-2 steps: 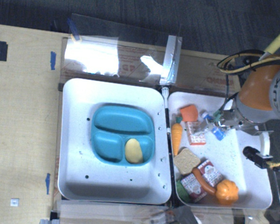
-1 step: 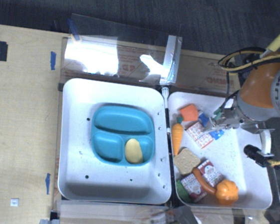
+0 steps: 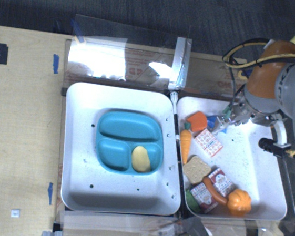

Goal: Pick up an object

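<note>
The right bin [image 3: 260,170] holds several toy foods. An orange block [image 3: 196,120] lies at its back left, with a carrot [image 3: 185,144] and a red-checked white packet [image 3: 208,143] just in front of it. Nearer the front lie a bread slice [image 3: 196,170], a sausage [image 3: 214,190], a red packet [image 3: 221,180] and an orange fruit [image 3: 239,201]. My gripper [image 3: 225,120] hangs low at the back of this bin, just right of the orange block and above the checked packet's far corner. Nothing is visibly held.
The left bin [image 3: 77,133] carries a blue divided tray [image 3: 128,128] with a yellow oval food [image 3: 141,159] in its front right compartment. A clear plastic sheet [image 3: 122,59] lies behind the bins. The grey arm with its orange band [image 3: 268,76] crosses the right bin's back right corner.
</note>
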Controlling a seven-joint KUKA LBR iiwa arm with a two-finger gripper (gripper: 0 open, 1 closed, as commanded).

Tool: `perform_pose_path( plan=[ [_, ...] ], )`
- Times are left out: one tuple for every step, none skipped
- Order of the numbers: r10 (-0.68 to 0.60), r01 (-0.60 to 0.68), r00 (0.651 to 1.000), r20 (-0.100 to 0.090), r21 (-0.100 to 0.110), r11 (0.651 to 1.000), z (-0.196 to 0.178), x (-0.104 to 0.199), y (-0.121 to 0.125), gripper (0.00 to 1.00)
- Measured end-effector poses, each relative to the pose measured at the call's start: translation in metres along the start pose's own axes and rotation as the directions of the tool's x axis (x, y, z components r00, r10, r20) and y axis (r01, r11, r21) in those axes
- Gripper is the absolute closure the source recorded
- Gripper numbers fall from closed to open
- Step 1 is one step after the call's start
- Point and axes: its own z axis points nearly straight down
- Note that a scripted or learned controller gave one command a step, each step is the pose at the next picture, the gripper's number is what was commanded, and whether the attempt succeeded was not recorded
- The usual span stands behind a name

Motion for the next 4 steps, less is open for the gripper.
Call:
perform_pose_path(
  plan=[
    [0.222,-0.222,0.975,-0.009,-0.015,0.975,-0.094,0.047,0.017,1.0],
    [0.098,-0.098,0.995,-0.006,-0.028,0.995,-0.095,0.127,-0.022,1.0],
    [0.116,-0.116,0.993,-0.004,-0.029,0.993,-0.096,0.087,0.026,1.0],
    [0.048,-0.048,0.999,0.0,-0.03,0.998,-0.127,0.027,-0.064,1.0]
  ],
)
